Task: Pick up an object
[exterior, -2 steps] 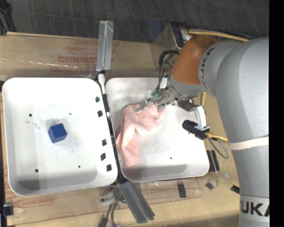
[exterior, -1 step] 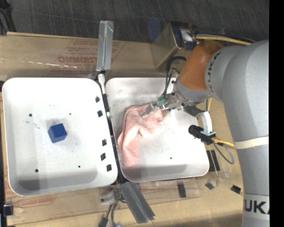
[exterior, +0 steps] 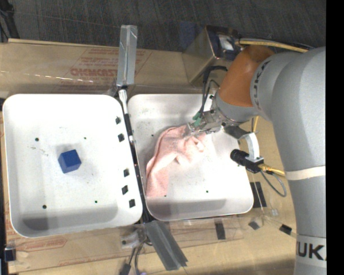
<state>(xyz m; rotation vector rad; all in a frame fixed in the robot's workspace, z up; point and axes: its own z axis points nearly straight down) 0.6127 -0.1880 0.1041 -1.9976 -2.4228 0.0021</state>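
Camera view, slanted down over the bench. I take the right bin as my landmark. Inside it lies a pink cloth, crumpled, running from the bin's middle down toward its left wall, where the lower end nearly touches the wall. The cloth's upper right corner is bunched and lifted a little toward the gripper, which sits low in the bin's upper middle, right at that corner. I read the tips as touching or pinching the cloth there, but the fingers are small and hidden under the wrist, so I cannot tell how far apart they stand or whether they truly have hold of the fabric. The arm comes in over the bin's right rim, grey, with the orange band just above the bin's upper right corner. A black fitting with a cable hangs off the wrist over the bin's right side. Left of the right bin, touching it along a dark divider with clips, sits the left bin; a blue cube rests on its floor, left of centre, well apart from the cloth. Both bins sit on a brown cardboard sheet that shows beyond their far rims.
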